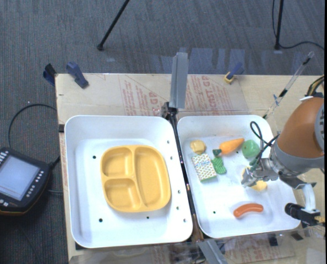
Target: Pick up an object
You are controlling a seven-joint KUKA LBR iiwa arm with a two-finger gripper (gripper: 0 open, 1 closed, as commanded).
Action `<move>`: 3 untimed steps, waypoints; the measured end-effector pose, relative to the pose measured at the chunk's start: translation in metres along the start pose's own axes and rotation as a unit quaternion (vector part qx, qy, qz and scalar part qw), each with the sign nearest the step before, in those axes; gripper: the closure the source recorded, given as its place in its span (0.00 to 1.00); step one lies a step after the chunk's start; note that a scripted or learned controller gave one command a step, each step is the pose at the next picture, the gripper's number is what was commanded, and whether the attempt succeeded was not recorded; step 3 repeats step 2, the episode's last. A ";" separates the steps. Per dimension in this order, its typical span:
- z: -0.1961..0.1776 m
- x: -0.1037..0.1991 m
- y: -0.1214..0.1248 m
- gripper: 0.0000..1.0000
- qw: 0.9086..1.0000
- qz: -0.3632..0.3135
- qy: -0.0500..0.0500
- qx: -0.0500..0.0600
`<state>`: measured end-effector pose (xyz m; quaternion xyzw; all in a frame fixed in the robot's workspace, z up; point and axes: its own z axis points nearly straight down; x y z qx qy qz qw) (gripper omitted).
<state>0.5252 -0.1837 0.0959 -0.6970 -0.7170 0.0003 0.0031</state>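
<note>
My gripper [252, 178] hangs low over the right side of the right bin [218, 230], reaching in from the right. A small yellow object [261, 186] lies right at its tip, partly hidden by it. Just above the gripper sits a green round object [250, 148], and left of that an orange carrot [231, 146]. An orange sausage [248, 209] lies on the bin floor below the gripper. Further left are a green-and-white checkered box [203, 166], a small green piece [219, 166] and a small yellow lump [197, 146].
The left bin [81, 147] holds a yellow divided plate [135, 177]. A grey upright post [178, 84] stands behind the seam between the bins. A black cable [257, 132] loops above the green object. A tablet [15, 177] lies on the floor at left.
</note>
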 end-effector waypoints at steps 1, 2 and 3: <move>0.000 0.000 0.000 0.00 1.000 0.001 0.000 0.000; -0.009 0.000 -0.001 1.00 1.000 0.002 0.001 0.001; -0.009 0.000 -0.001 1.00 1.000 0.002 0.001 0.001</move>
